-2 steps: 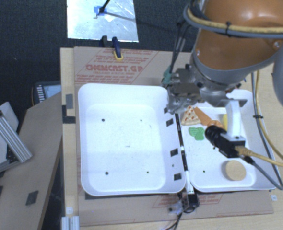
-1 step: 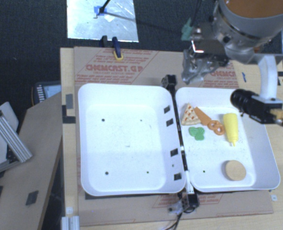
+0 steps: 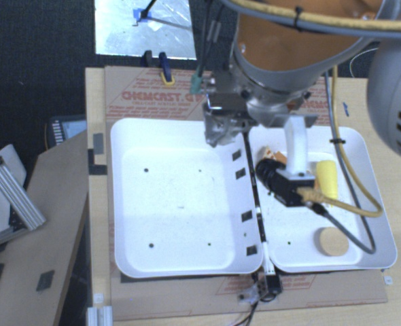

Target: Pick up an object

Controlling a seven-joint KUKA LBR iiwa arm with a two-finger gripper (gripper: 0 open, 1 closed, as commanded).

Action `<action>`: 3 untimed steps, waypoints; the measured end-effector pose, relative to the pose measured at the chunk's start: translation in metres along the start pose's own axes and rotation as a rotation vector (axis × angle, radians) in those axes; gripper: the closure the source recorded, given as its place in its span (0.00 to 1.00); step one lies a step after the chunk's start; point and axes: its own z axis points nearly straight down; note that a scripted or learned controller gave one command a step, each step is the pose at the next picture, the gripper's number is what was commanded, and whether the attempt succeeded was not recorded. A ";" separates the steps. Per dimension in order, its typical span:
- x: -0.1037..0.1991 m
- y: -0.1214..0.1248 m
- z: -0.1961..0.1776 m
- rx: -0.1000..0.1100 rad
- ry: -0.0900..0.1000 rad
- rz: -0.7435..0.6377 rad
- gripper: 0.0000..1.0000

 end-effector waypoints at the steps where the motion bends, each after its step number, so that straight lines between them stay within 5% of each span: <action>1: 0.035 0.037 -0.066 -0.014 0.004 0.004 1.00; 2: 0.033 0.036 -0.062 -0.007 0.001 0.005 0.00; 3: 0.034 0.036 -0.074 -0.010 0.003 0.001 1.00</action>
